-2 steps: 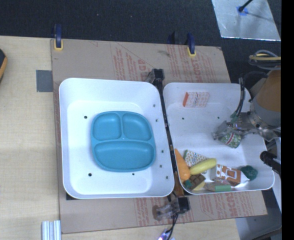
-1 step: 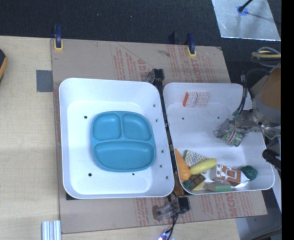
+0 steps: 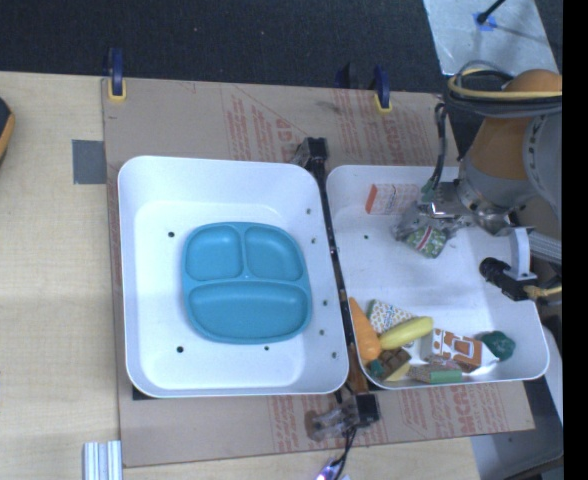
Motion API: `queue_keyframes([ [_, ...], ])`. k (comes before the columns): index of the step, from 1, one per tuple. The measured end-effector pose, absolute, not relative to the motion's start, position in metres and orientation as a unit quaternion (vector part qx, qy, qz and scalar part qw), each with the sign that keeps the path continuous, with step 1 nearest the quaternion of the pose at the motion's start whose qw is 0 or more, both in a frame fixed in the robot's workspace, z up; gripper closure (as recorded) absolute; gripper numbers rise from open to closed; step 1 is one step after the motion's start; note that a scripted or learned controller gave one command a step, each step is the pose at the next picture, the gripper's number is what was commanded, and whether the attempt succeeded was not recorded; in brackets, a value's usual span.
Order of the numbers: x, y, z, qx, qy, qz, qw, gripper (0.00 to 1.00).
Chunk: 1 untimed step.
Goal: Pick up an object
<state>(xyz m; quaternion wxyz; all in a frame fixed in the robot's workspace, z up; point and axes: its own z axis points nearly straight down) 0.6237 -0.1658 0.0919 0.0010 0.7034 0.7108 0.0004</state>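
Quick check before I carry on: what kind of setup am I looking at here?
Probably a lab bench for robot picking trials. Two white bins sit clamped on a cardboard-covered bench. The left one holds a blue divided plate, the right a heap of toy food, and the arm's gripper is down in it.

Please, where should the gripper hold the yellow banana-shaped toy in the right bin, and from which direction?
Probably the banana toy is best gripped across its narrow middle, coming from above. It lies tilted on top of the pile, so its long sides look free, while the carrot crowds its lower left end.
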Motion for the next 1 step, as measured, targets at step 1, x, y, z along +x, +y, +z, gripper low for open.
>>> queue_keyframes([
  [1, 0.6605, -0.0706, 0.1999, 0.702, 0.712, 0.0046, 0.003, 1.00],
])
